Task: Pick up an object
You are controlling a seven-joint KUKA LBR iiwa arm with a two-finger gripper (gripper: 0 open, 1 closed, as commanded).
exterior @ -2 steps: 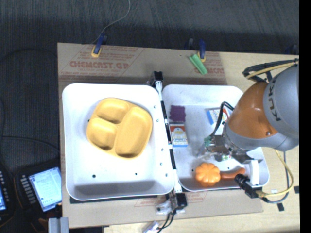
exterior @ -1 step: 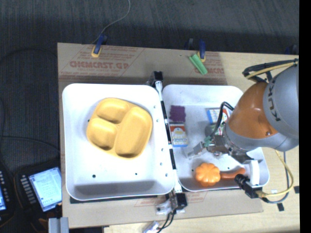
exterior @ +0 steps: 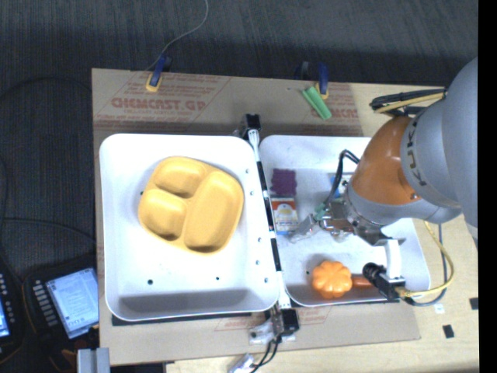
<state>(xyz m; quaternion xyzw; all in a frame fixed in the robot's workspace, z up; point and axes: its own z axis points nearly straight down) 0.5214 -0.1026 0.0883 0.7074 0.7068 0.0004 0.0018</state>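
The claw [exterior: 311, 225] is being held low in the right bin [exterior: 311, 155]; its grip cannot be told. A small carton [exterior: 284, 213] is lying just left of it, an orange pumpkin [exterior: 333, 279] just below.

A yellow tray [exterior: 190, 203] lies in the white left bin [exterior: 124, 286]; an orange pumpkin [exterior: 332, 278], a purple block [exterior: 283, 181].
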